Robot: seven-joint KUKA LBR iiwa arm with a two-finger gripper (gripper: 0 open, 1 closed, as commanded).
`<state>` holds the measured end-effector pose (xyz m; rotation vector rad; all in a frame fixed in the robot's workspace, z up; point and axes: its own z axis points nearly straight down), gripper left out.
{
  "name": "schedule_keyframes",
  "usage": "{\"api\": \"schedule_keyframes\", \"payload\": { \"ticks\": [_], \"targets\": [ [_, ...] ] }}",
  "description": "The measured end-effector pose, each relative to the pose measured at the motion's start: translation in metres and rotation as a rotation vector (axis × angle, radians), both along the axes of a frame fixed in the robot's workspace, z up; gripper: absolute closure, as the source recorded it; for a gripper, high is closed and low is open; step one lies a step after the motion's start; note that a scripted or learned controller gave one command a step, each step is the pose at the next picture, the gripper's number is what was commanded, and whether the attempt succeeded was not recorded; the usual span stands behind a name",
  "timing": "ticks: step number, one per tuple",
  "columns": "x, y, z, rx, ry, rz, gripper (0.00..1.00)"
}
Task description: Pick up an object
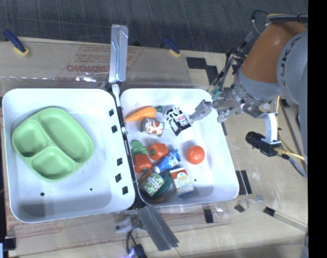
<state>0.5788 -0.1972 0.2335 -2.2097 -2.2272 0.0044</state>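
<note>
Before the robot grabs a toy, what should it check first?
1. Toys within reach in the right bin: ok, carrot, tomato and cow-print carton lie there.
2. Gripper above that bin: ok, near its upper right edge.
3. Gripper free of any toy: cannot tell.
4. Easy target: ok, the tomato sits apart from the others.
5. Crowded toys: not ok, those along the bin's left side touch each other.
6. Green plate: ok, out of the way in the left bin.

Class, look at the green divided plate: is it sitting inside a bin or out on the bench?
Inside: the green divided plate lies flat in the left bin.
</note>
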Motion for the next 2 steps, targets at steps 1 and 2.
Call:
{"api": "schedule_keyframes", "payload": {
  "ticks": [1,2],
  "targets": [
    [0.036,0.051,-0.075,0.001,0.001,0.105,0.00],
    [0.077,0.022,-0.142,-0.001,-0.003,0.043,0.00]
  ]
}}
